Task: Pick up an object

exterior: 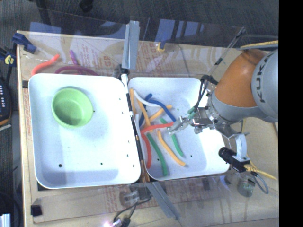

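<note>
The right bin holds a loose heap of several bendy sticks. Among them are a white one, a blue one, a red one, a green one and an orange one. My gripper reaches in from the right and sits low over the middle of the heap, just above the red and green sticks. The grey arm with its orange band hangs over the bin's right side and hides part of it.
The left bin holds a green bowl near its back left corner. A red tube and a dark red hose lie on the bench behind that bin. A metal divider stands at the back between the bins.
</note>
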Tool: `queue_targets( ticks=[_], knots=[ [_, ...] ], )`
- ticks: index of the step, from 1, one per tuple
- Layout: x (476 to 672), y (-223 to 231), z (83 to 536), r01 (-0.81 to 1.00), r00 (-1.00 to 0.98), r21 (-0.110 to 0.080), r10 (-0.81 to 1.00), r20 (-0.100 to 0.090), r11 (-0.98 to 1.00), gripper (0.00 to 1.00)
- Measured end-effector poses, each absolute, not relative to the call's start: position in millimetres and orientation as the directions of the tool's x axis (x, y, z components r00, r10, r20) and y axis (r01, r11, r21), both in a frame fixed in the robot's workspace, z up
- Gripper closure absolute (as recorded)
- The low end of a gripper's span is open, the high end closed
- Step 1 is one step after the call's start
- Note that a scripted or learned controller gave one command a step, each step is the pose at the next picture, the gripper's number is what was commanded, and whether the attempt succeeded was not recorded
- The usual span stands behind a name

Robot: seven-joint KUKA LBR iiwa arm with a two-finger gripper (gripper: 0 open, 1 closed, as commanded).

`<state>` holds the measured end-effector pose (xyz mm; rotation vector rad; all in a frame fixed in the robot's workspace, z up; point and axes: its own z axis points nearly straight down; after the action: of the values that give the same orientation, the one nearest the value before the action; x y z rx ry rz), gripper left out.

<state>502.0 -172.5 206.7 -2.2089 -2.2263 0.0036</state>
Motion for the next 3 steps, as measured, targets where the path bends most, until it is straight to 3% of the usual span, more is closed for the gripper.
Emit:
queue_targets(
  ticks=[1, 2, 3],
  knots=[
    [618.3, -181.0, 111.6, 0.997, -0.082, -0.004, 0.997, 0.002, 0.082, 0.00],
    [657.7, -152.1, 93.6, 0.985, -0.171, 0.000, 0.985, 0.002, 0.171, 0.00],
    [608.9, -167.6, 98.6, 0.977, -0.211, 0.014, 0.977, -0.006, 0.211, 0.00]
  ],
)
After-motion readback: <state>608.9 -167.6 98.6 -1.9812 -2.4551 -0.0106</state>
